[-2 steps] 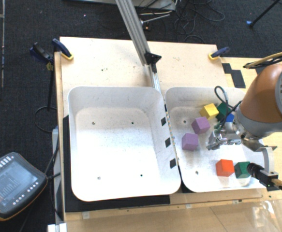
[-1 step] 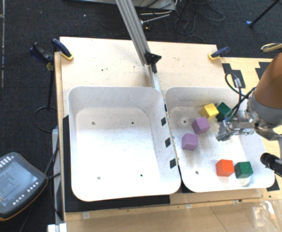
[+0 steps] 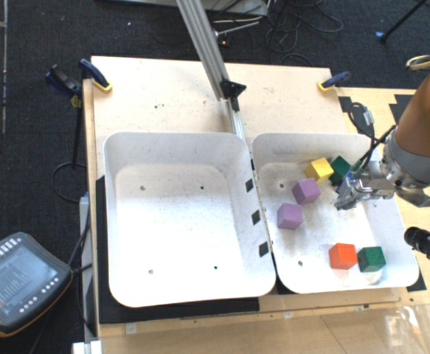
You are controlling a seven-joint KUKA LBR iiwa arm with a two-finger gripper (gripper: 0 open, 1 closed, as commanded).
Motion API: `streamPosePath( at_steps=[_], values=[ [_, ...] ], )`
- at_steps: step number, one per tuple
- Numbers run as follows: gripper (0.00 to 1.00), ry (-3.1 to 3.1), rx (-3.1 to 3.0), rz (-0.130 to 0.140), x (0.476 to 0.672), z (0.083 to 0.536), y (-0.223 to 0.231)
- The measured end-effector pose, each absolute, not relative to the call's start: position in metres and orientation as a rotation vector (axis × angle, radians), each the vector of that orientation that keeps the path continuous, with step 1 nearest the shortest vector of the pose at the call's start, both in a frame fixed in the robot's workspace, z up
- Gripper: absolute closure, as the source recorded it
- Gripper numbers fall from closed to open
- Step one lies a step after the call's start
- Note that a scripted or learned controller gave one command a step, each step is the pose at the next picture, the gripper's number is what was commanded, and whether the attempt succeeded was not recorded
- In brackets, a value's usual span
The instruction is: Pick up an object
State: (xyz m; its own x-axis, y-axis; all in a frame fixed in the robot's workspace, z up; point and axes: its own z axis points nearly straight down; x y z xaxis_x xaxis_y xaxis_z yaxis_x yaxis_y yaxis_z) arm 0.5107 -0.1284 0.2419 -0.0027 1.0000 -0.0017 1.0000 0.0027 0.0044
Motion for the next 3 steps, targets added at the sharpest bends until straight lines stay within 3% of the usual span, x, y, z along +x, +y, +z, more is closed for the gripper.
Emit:
streamPosePath(
  at_steps=[3],
  values=[
    [1.0,2.233,2.212,0.002,0.503,0.259,0.032]
  ],
)
